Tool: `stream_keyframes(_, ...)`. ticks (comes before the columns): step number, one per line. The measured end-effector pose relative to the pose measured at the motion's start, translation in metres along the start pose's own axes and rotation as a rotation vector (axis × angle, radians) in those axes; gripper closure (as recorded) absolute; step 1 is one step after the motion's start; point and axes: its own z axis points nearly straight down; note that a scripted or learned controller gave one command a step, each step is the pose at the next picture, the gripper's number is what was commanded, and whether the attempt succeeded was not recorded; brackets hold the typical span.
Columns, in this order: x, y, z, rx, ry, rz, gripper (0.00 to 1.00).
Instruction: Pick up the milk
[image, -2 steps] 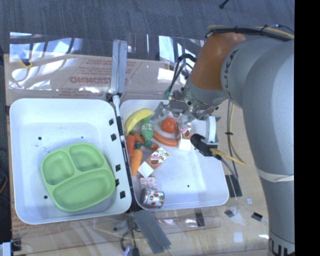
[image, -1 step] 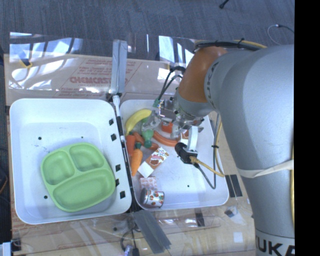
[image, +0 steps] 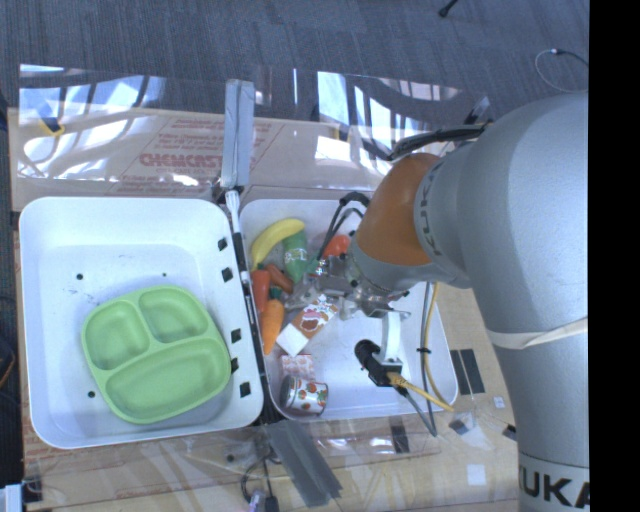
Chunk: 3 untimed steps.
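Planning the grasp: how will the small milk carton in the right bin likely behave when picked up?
The milk carton looks boxy and flat-sided, so it probably won't roll. It seems small, likely light and easily nudged. It lies among a carrot and other items, so it may shift against them.

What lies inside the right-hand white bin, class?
A banana, carrot, small carton and can lie in the right bin. The arm covers its far right.
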Motion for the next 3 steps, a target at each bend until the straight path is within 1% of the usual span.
stream_keyframes(1,0.019,-0.041,-0.100,-0.001,0.001,0.190,0.00)
stream_keyframes(2,0.034,-0.055,-0.100,-0.002,0.001,0.540,0.00)
stream_keyframes(3,0.014,-0.011,-0.047,0.001,0.000,0.621,0.00)
